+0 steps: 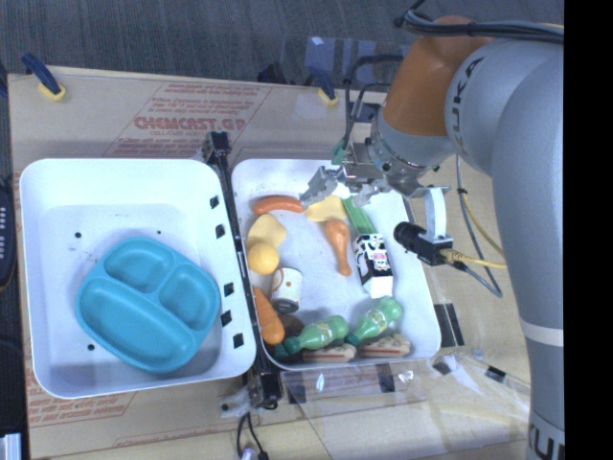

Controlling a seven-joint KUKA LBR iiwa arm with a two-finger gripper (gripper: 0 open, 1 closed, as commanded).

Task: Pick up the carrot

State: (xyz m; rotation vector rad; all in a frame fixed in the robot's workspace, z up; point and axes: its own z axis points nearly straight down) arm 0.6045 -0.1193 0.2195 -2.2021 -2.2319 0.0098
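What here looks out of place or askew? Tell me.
Nothing looks spilled or damaged. The toy foods lie jumbled in the right bin, and one carrot leans against its left wall. The blue tray sits slanted in the left bin.

1 fixed camera above the bench, angled down, both white bins (pixel 124 175) in frame

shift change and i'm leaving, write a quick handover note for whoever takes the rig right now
Hand: over the far end of the right white bin, low among the toys; I cannot tell whether it is open or shut, and nothing is seen held.
Orange tapered toy carrot: lying against the right bin's left wall, near the front.
Blue divided plastic tray: in the left white bin.
Done: nothing visible.
Left: grasp and lift the carrot.
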